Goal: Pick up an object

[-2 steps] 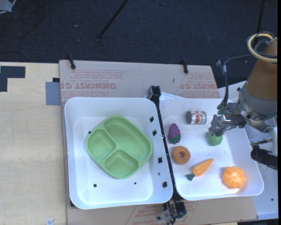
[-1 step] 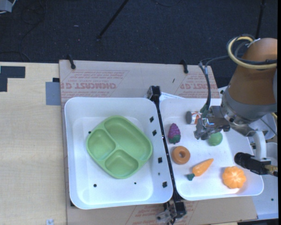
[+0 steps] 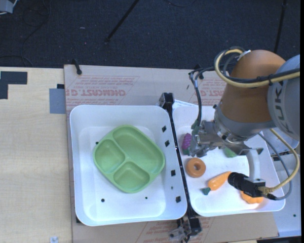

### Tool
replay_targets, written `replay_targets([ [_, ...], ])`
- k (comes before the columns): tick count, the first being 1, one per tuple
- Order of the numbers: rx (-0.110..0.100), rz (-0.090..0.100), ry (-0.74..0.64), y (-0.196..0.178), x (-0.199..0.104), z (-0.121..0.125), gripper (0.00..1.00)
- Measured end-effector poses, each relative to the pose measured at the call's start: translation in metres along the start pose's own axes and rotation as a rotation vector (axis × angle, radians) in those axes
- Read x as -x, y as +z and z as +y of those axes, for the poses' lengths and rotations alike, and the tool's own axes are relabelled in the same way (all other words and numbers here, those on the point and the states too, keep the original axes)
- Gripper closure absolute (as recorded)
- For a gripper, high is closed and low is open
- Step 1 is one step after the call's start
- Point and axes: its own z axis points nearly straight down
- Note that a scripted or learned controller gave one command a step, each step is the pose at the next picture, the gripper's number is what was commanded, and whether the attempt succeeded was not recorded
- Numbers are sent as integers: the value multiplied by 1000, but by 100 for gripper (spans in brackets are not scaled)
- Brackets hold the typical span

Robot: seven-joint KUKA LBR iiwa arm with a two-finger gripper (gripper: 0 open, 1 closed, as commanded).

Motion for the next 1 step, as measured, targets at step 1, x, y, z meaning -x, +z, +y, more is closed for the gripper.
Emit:
replay_targets([
  [1, 2, 0, 0, -2, -52, -5, 100],
])
